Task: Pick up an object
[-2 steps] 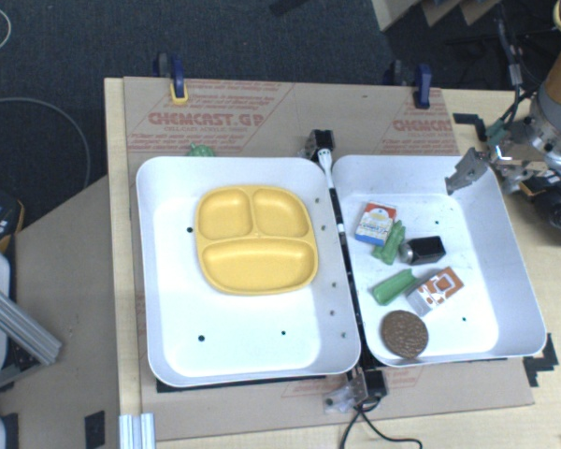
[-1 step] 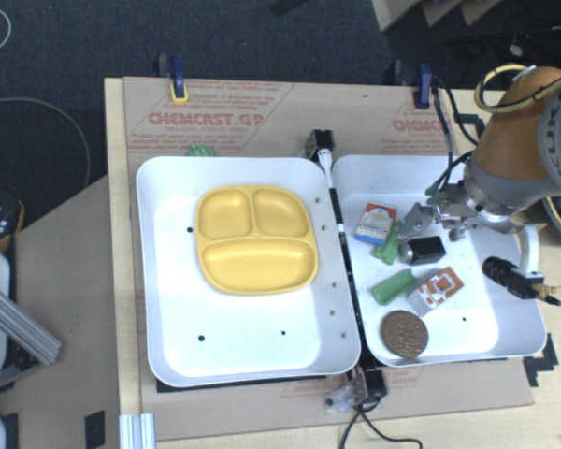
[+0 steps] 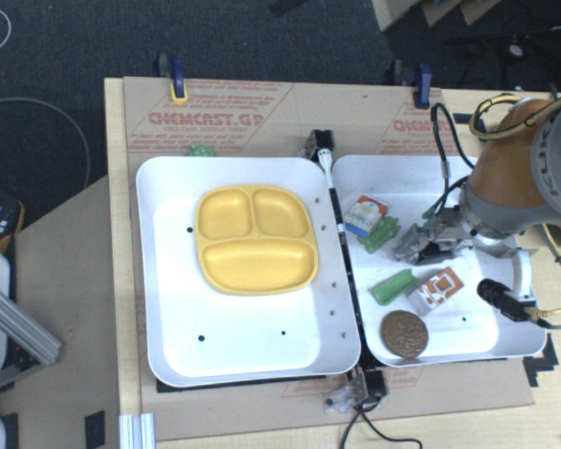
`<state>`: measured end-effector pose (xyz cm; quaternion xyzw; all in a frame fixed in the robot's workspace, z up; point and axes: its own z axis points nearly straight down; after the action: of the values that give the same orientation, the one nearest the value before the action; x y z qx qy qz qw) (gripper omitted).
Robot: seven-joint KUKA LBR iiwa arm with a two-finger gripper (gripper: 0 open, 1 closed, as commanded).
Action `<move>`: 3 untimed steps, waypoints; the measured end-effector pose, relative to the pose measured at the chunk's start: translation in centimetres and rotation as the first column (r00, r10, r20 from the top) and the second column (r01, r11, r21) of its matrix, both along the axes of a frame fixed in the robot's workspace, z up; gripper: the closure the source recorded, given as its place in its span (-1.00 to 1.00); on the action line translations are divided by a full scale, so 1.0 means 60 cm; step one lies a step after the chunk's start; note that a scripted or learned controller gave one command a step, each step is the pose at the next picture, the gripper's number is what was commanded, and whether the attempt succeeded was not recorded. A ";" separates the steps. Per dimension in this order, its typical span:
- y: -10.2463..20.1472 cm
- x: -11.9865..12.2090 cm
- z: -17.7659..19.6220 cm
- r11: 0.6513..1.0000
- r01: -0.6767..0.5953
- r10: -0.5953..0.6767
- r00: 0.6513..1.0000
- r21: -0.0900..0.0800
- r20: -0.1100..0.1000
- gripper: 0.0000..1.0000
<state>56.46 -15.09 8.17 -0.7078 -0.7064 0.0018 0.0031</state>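
Right bin (image 3: pixel 505 344) crowded; yellow tray (image 3: pixel 256 238) blocks left.

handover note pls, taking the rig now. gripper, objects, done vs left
Gripper: low in the right white bin, near its centre; grip state unclear from this angle, nothing visibly held.
Right bin contents: small white-and-blue packet upper left, green cylindrical piece in the middle, orange-and-white patterned box beside it, round brown disc at the front.
Left white bin: yellow three-compartment plate.
Done: arm is down among the objects.
Left: a confirmed grasp and lift; no pick visible yet.
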 end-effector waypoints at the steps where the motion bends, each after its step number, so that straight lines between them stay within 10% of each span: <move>1: 0.000 0.004 0.023 1.000 0.000 0.000 1.000 -0.002 0.008 1.00; 2: 0.136 0.028 0.181 1.000 -0.010 0.010 1.000 -0.001 0.016 1.00; 3: 0.272 -0.031 0.248 1.000 -0.011 0.011 1.000 0.002 0.010 1.00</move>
<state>54.58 1.21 23.04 -0.7039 -0.7103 -0.0023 0.0003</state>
